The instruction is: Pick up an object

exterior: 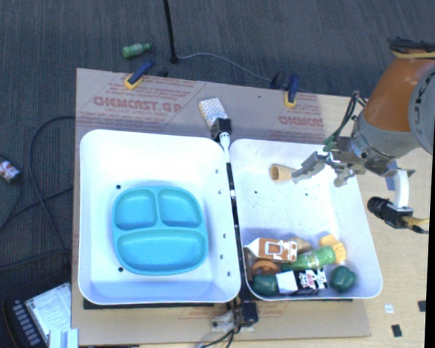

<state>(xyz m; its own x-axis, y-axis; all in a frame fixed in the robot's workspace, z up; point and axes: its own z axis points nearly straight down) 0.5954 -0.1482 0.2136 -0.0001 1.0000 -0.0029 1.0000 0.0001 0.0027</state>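
Observation:
My gripper [324,172] hangs over the far part of the right bin [353,213], fingers spread apart and open, with nothing between them. A small tan cone-shaped piece [279,171] lies on the bin floor just left of the left fingertip. At the near end of the same bin sits a pile of toy food: a brown and white carton [274,249], a yellow corn piece [333,248], a green bottle with a black and white label [309,259], a green round piece [343,277] and a dark green item [265,283].
The left bin [96,272] holds a blue divided plate [159,228]. Clamps [290,92] pin the cardboard sheet at the back. A white brush-like tool [215,117] lies behind the bins. A black knob [383,209] juts from the arm near the right bin's edge.

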